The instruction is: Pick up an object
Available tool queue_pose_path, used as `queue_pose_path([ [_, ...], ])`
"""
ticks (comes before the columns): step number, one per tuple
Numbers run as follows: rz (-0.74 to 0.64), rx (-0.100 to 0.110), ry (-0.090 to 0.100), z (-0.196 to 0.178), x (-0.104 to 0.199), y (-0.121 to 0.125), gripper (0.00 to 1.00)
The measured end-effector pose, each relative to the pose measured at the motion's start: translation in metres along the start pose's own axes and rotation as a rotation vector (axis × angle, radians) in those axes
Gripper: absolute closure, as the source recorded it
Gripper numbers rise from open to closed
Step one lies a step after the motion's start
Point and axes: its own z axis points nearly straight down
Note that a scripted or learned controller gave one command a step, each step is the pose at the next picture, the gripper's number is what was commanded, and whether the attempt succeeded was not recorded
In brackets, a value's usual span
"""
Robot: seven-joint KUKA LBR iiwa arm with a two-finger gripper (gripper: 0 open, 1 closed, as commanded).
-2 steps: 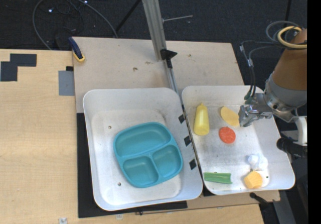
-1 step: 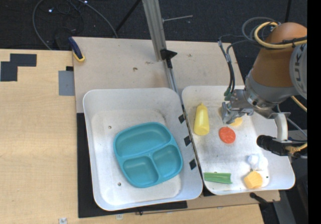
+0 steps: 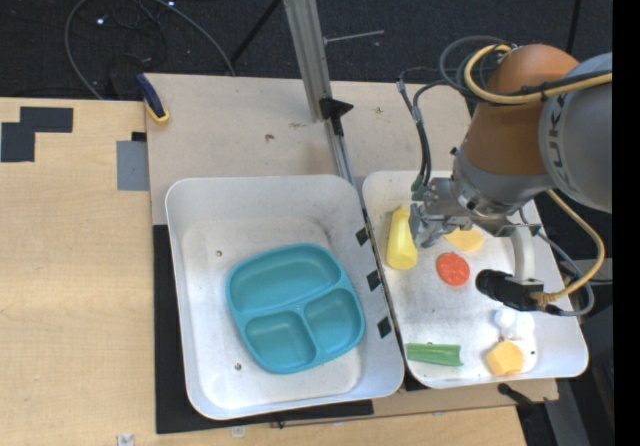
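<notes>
1. I read this as the reach step: my gripper (image 3: 432, 222) hangs low over the right bin (image 3: 560, 359), at its upper left part, between the yellow bottle-shaped piece (image 3: 400, 240) and a pale yellow piece (image 3: 466, 239) partly hidden under the wrist.
2. I cannot tell how the claw stands; the wrist covers it from this angle, and I see nothing lifted clear of the bin floor, so I count nothing as picked yet.
3. The likeliest target is the yellow bottle-shaped piece, lying near the bin's left wall, just beside the gripper on its left.
4. My judgement for the next move: settle over one item, close on it, then raise it straight so it does not catch the wall.
5. The right bin also holds a red round piece (image 3: 453, 269) near its middle, a green flat piece (image 3: 434, 354) near the front edge, an orange-yellow lump (image 3: 506, 358) at the front right, and a small white piece (image 3: 505, 318) beside a black fitting (image 3: 497, 285).
6. The left bin (image 3: 200, 224) holds a teal divided tray (image 3: 294, 307) with three compartments, lying tilted toward the front right.
</notes>
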Motion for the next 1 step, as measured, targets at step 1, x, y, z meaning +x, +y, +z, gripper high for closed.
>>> queue_pose_path([
  [1,0.001,0.001,-0.001,0.0040,0.0526,0.0008,1.00],
])
